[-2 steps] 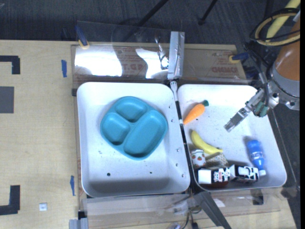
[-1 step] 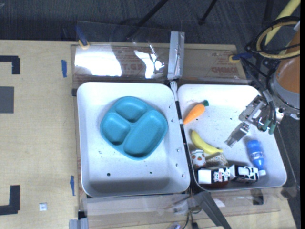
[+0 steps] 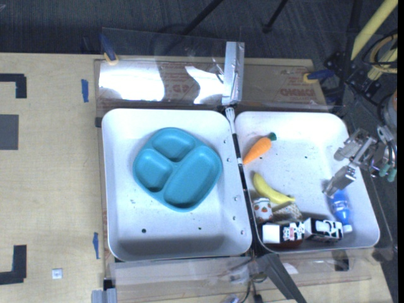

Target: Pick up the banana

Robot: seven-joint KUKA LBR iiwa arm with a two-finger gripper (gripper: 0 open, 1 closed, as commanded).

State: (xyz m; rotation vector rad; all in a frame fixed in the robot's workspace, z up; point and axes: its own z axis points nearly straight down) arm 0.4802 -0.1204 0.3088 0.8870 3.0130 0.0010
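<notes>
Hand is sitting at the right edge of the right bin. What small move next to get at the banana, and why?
Probably shift the hand toward the middle of the right bin, over the banana. The hand is above the blue bottle, well apart from the banana, which lies below the carrot near the divider.

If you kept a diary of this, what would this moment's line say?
target: banana in right bin, untouched | gripper at bin's right side, apart from it | neighbours: carrot, blue bottle
</notes>
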